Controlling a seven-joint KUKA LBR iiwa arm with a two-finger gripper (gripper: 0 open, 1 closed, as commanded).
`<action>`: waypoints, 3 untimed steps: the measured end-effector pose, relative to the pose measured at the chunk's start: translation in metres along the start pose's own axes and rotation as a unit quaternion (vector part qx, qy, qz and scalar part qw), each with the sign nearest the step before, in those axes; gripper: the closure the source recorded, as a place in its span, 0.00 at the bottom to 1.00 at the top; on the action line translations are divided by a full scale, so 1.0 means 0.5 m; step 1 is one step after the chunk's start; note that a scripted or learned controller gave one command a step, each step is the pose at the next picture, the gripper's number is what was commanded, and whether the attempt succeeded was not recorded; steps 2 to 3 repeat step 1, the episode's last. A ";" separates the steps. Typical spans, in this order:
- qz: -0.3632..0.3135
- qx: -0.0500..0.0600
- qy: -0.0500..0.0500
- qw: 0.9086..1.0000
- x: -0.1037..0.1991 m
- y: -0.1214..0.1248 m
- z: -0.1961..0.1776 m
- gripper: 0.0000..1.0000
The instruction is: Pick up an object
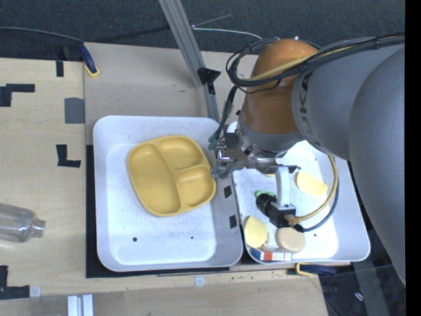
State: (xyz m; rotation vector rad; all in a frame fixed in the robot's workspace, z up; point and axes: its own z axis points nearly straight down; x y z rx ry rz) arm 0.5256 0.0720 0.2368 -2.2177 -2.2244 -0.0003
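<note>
Camera view: yellow divided plate (171,174) lies in left bin (108,137).

You're looking at a mustard-yellow divided plate (172,174) in the left white bin (158,239) (its floor is faintly speckled with dark dots). The right white bin (332,232) shows a pale yellow piece (311,184) and a tan disc (290,240). The surface (39,183) is pale wood with black marks.

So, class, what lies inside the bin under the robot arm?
A yellow lump by the bin's right wall, a second lump and a tan disc at the front. The arm hides the far part.
</note>
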 end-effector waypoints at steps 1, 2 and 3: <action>0.003 0.001 -0.001 1.000 -0.095 -0.050 -0.024 1.00; 0.003 0.001 -0.001 1.000 -0.095 -0.050 -0.024 1.00; 0.003 0.001 -0.001 1.000 -0.095 -0.050 -0.024 1.00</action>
